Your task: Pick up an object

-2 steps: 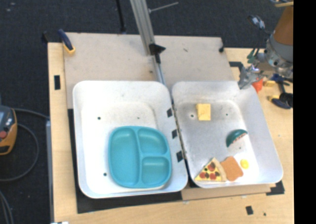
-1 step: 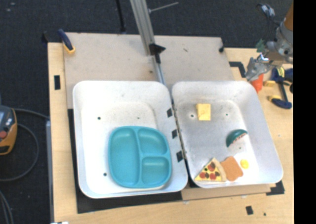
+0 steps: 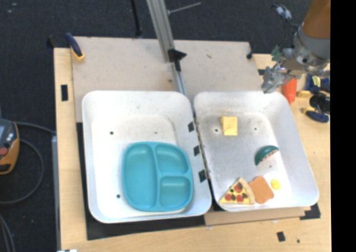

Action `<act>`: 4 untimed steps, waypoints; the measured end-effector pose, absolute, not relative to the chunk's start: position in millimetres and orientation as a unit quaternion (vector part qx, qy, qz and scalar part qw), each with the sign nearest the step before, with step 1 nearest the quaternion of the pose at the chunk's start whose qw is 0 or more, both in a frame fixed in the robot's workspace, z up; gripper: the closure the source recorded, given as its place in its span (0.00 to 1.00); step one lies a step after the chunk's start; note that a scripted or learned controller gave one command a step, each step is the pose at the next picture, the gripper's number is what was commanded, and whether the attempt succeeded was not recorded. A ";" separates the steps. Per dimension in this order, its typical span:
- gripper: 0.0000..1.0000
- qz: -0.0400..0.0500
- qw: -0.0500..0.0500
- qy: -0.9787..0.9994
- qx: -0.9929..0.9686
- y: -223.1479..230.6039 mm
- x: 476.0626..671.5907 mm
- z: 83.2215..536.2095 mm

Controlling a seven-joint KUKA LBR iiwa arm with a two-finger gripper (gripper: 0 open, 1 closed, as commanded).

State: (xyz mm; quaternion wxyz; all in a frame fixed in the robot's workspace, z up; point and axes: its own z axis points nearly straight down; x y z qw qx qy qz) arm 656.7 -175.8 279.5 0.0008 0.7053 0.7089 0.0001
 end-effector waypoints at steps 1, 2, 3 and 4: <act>1.00 0.000 0.000 0.709 0.705 -122.5 635.9 282.6; 1.00 0.001 0.000 0.710 0.705 -64.4 621.4 284.1; 1.00 0.001 0.000 0.710 0.704 -9.4 615.4 281.2; 1.00 0.000 0.000 0.710 0.705 44.7 601.7 264.2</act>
